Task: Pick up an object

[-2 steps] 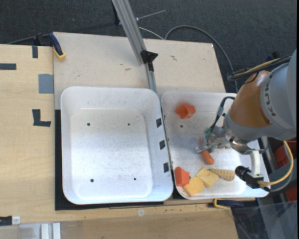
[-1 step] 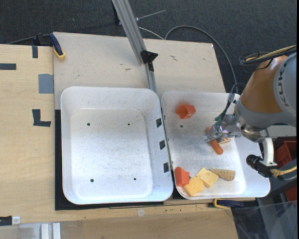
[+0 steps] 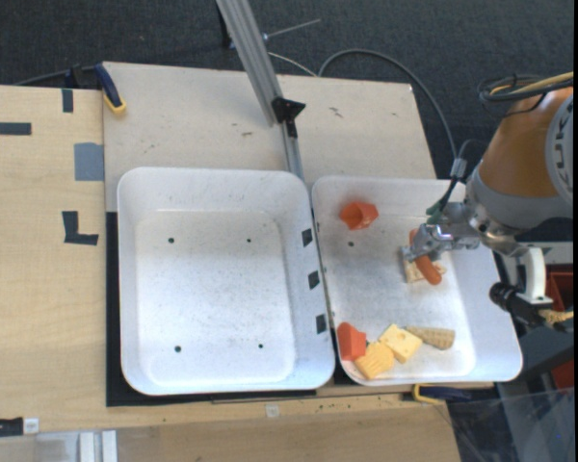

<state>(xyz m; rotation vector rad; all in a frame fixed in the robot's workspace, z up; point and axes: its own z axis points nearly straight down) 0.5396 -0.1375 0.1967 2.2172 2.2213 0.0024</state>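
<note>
White plastic forms the left bin (image 3: 217, 277), whose floor carries small dark dots. Just beside it, touching along a shared edge with black clips (image 3: 314, 279), sits the right bin (image 3: 491, 354). At that bin's near-left corner lies a red-orange piece (image 3: 350, 340), touching a yellow waffle-like block (image 3: 375, 361) and a pale yellow cheese wedge (image 3: 401, 342); a tan cone-shaped piece (image 3: 435, 337) lies just beside them. Near the far-left side rests an orange block (image 3: 358, 215), well apart from the rest. Further right, the gripper (image 3: 426, 251) is low over a small orange-and-tan object (image 3: 425, 271); whether its fingers are apart or closed cannot be told. Behind it rises the orange-banded arm (image 3: 525, 162).
</note>
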